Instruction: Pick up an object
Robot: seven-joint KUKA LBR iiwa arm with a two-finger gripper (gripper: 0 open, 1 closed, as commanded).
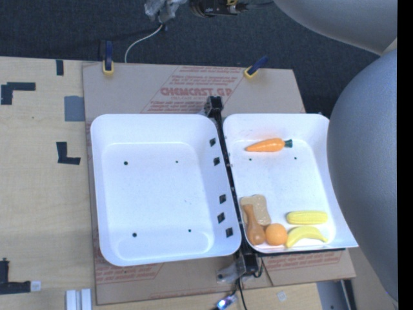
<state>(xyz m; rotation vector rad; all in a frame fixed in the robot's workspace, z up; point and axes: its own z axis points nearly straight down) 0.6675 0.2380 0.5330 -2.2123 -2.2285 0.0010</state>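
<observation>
Metal-grey gripper [161, 5], at the top edge of the view, above the dark floor beyond the bench and well apart from both bins; too blurred and small to tell more of its form. Behind it, toward the right: a black wrist part with yellow cabling, then the broad grey arm [368, 141], which curves down the right side of the view and overlaps the right bin's outer edge. A thin white cable [143, 41] trails from beneath the gripper toward the cardboard. Cardboard sheet [193, 89], brown with red print, lying under both bins and held at its far edge by two blue-and-yellow clamps. Left bin [103, 173], white, shallow. Right bin [310, 124], white, shallow, touching the left bin along a black-clipped seam. Contents of the right bin: carrot [268, 145], orange with a green tip, lying crosswise near the far wall, alone; bread slice [256, 206], tan, at the near-left; a brown piece [253, 228] partly under it, touching an orange [276, 234] at the near wall; corn [306, 217], yellow, just beside and above a banana [305, 236], yellow, in the near-right corner. All items rest on the bin floor, none near the gripper. Bench [39, 192], pale wood with black tape marks.
</observation>
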